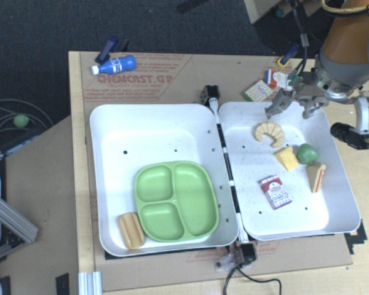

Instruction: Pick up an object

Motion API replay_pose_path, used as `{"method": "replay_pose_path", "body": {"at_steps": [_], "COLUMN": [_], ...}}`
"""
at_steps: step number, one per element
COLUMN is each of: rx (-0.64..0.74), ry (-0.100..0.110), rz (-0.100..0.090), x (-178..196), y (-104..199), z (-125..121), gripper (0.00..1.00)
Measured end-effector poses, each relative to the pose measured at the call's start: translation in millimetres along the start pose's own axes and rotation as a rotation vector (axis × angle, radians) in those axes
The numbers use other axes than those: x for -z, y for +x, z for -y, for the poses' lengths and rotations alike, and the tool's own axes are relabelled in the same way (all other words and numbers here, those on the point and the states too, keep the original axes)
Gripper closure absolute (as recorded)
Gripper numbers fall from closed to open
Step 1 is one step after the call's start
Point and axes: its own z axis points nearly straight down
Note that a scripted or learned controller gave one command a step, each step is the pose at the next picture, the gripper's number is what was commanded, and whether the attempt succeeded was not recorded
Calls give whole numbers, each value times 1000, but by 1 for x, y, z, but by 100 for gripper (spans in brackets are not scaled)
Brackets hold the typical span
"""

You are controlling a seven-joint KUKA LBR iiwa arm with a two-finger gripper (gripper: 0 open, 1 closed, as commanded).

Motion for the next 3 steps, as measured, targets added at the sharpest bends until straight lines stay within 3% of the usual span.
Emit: {"method": "replay_pose_path", "body": {"at_steps": [1, 2, 3], "rx": [-1, 1, 2], "ry": [3, -2, -18], "rz": [0, 0, 3], "x": [-130, -145, -127], "y": [-19, -2, -3], "z": [39, -38, -43], "gripper": [0, 0, 100]}}
